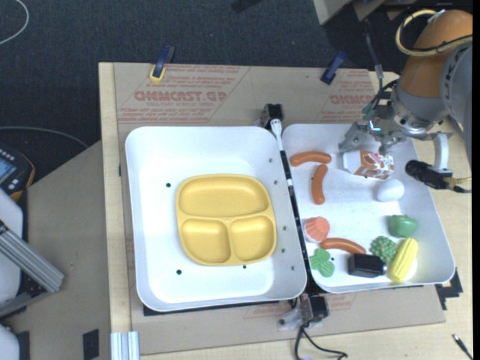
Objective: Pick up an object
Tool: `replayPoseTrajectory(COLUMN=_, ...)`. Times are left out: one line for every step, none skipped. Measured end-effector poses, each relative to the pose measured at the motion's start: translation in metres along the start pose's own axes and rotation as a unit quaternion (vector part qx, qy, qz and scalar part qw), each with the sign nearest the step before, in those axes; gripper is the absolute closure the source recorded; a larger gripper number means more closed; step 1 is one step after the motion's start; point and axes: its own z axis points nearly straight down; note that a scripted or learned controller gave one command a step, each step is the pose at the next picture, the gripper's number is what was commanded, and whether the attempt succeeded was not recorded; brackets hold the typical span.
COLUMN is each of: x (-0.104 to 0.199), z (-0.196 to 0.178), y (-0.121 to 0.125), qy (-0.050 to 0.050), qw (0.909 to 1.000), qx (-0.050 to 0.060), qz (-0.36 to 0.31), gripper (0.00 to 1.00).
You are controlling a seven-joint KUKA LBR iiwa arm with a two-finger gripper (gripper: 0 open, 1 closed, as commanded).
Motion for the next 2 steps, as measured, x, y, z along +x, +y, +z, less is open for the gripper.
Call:
replayPoseTrajectory(x=-0.0009, z=0.0250, y=0.0021, qy=-0.002, qw=1.0000, qx=-0.007, qz=0.001, gripper=0.00)
replayPoseTrajectory(x=-0.0004, z=0.0168, y=0.0019, qy=-0.003, qw=1.0000, qx=-0.007, qz=0.000, gripper=1.00)
